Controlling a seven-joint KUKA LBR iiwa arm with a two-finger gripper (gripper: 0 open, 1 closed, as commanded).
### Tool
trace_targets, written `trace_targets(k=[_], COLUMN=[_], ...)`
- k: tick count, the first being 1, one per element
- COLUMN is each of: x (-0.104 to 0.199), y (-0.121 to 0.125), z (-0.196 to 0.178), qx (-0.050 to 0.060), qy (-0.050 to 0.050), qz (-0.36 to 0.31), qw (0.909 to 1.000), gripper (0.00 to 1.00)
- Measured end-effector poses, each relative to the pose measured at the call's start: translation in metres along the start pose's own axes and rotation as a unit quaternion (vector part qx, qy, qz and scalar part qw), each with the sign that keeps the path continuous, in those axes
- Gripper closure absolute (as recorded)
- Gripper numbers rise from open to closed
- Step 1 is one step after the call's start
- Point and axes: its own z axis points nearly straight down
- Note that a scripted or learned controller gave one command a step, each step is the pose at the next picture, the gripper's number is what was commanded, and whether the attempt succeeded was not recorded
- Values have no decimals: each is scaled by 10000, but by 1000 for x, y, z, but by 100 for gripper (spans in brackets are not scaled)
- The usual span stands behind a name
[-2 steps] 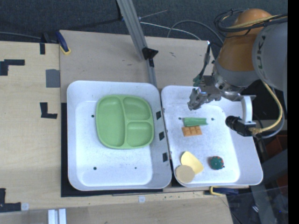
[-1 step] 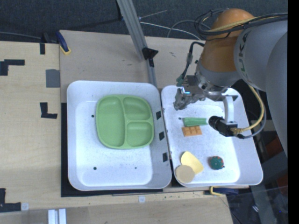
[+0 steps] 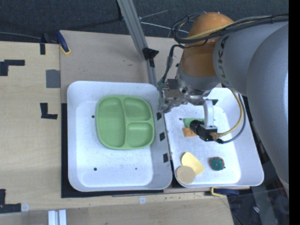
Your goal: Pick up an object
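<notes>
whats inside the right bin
The right bin holds a yellow piece, a tan disc, a dark green ball, an orange scrap and a green bit. The arm covers its far part.

Bulky grey arm [image 3: 262, 74] with a rounded orange band [image 3: 208, 32] and black cables [image 3: 187, 25].

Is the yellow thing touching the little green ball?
Apart. The camera view shows a strip of bare white floor of the right bin between the yellow thing and the ball.
</notes>
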Motion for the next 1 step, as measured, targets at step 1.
trace_targets(k=[1], x=[55], y=[11], z=[-10], qx=[-14], qy=[6], qz=[-7], qw=[10000], gripper=[100])
